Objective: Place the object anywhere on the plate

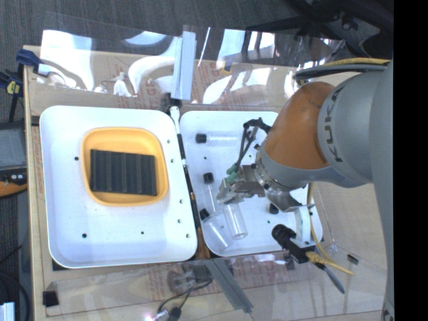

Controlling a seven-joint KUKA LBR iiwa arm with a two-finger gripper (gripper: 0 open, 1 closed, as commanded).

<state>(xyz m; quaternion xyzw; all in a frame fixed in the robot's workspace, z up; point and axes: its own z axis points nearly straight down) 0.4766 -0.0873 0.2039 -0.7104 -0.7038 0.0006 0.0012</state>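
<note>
My arm hangs over the right bin [294, 241], wrist bent down, my fingers [229, 191] low above its floor near the middle. I cannot tell whether they are parted or closed, as the wrist housing and cabling crowd them from this angle. Just below them lies the object, a clear plastic cup [235, 221], on its side on the white floor and easy to lose against it. It looks touching or just beside my fingertips, and nothing shows it clamped between them.

The yellow plate [124, 166], with a dark ribbed mat [124, 172] at its centre, sits in the left bin [60, 239], well apart from the cup and across the divider [184, 172] where the two bin walls meet.

The risks, as I judge them: the cup is smooth, round and lying down, so a closing pinch could squirt it away or roll it toward the bin wall. A light hold may let it slip as I carry it over the divider. Releasing it at the plate's raised rim could let it roll off onto the bin floor.
</note>
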